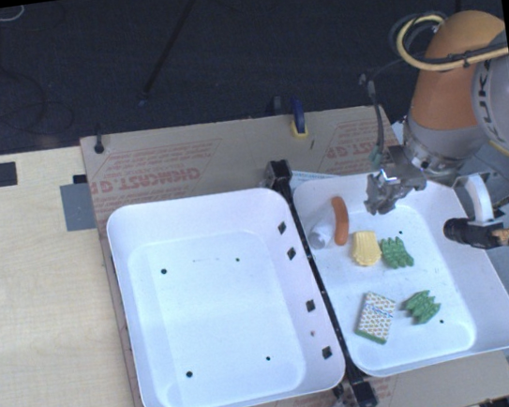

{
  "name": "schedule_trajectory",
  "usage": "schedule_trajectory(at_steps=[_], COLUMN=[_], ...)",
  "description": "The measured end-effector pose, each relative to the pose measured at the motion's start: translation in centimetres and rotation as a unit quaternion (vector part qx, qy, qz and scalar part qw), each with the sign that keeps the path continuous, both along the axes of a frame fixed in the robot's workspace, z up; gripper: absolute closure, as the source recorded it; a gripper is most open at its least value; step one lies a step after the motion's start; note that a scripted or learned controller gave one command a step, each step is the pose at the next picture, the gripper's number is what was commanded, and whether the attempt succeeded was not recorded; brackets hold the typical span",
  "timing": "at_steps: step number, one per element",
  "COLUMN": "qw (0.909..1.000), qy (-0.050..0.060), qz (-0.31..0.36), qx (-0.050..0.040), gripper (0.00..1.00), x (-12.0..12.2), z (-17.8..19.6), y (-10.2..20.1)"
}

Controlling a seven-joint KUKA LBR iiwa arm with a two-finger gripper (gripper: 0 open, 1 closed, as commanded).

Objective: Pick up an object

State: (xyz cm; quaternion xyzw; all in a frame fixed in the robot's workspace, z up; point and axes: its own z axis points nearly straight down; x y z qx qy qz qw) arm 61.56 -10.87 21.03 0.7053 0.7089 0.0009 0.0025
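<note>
While the gripper [384, 194] hangs by the right bin's [487, 329] far edge, can't tell the fingers' state; toys cluster mid-bin.

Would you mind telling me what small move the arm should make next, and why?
Probably shift the gripper toward the orange sausage-shaped piece and lower it. The gripper sits over the right bin's upper edge with nothing visibly between its fingers, and that piece lies nearest, apart from the yellow piece.

- Gripper [384, 195]: fingers too small and blurred to tell their spacing
- Arm [464, 81] behind it: cut off at the right edge
- Small white object [321, 234] to its left: too blurred to name
</note>
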Motion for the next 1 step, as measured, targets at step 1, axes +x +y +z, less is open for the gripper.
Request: schedule_trajectory(at_steps=[1], qw=[1.0], qy=[0.005], qz=[-0.004], qx=[0.0019], gripper=[1.0], x=[-7.02], z=[2.5], y=[0.52])
